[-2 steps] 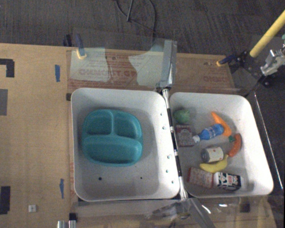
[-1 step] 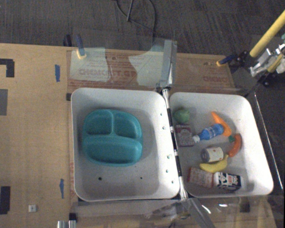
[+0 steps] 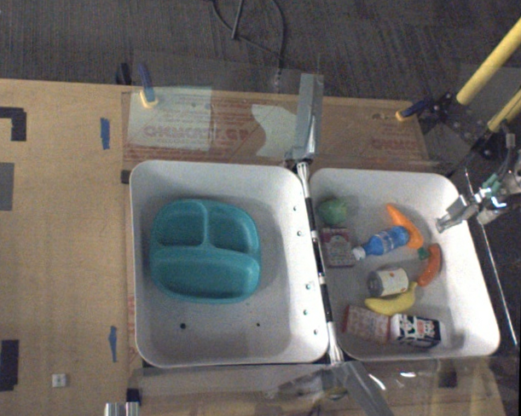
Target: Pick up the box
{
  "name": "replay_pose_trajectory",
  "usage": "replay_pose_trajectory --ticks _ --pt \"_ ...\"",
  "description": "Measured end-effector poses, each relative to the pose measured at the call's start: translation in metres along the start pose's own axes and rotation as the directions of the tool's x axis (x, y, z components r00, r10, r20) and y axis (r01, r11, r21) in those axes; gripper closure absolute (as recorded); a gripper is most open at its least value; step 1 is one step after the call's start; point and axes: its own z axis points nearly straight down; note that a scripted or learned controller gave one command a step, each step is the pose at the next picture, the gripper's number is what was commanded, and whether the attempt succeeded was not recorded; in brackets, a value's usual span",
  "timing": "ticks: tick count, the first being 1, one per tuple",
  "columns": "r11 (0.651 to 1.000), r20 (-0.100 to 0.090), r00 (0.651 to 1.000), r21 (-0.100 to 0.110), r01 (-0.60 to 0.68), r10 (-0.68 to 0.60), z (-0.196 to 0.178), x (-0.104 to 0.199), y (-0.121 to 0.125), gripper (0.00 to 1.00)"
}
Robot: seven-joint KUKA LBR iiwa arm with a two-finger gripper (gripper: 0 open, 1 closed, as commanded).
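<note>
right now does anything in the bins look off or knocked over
Nothing looks spilled or damaged. The box lies flat on its side near the front wall of the right bin, with the banana right beside it. The bottle also lies on its side. The gripper sits over that bin's right rim.

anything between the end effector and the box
Yes. The end effector is at the right bin's right rim; the box lies at the front, with the carrot, can and banana between them.
</note>
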Motion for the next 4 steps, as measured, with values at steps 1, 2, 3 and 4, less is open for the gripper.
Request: replay_pose_trajectory --ticks 1,2,3,4 --pt "1.0 0.003 1.0 -0.008 0.025 -0.025 0.164 0.068 0.046 0.0" --pt "1.0 0.009 1.0 -0.015 0.018 -0.018 0.151 0.063 0.046 1.0" --pt "0.992 0.001 0.992 -0.001 0.126 -0.126 0.127 0.022 -0.059 1.0" --pt "0.881 0.001 0.881 0.0 -0.473 0.473 0.047 0.001 -0.054 1.0"
